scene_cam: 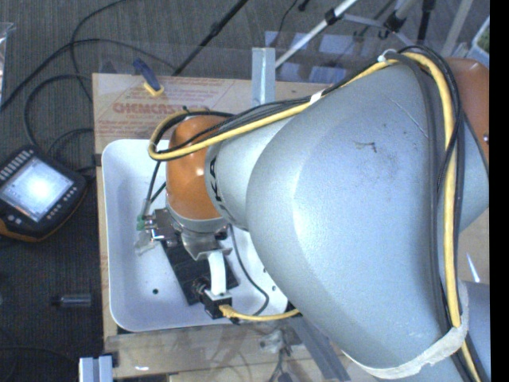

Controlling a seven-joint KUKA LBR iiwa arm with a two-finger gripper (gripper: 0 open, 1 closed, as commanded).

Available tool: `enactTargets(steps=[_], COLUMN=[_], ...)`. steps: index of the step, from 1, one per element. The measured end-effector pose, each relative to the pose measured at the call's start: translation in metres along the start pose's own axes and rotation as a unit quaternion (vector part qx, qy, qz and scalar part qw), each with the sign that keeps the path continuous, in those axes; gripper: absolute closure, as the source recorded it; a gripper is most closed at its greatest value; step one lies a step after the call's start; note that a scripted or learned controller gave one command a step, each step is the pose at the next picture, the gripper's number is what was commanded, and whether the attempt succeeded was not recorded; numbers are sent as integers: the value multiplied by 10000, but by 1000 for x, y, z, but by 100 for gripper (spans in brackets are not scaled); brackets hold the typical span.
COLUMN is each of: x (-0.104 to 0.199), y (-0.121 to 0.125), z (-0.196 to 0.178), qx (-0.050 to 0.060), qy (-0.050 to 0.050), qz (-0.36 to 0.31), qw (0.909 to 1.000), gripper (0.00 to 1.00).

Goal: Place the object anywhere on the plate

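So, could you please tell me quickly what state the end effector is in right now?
The end effector: cannot be told. It hangs low over the white bin, and the camera looks at it from behind the orange-banded wrist.

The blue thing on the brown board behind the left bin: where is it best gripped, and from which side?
Probably the blue thing at mid-length, from straight above, closing across its narrow width. It is slim and appears to lie flat on the brown board, slanting from upper left to lower right, both long sides free.
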State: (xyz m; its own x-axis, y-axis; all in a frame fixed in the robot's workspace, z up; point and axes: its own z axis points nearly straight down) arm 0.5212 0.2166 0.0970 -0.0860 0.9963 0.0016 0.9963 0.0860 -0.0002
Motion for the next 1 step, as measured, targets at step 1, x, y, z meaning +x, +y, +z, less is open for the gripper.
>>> enactTargets(steps=[1], x=[-1], y=[-1], z=[-9], qx=[25], qy=[-1], qz=[11], qw=[10000], gripper=[100])
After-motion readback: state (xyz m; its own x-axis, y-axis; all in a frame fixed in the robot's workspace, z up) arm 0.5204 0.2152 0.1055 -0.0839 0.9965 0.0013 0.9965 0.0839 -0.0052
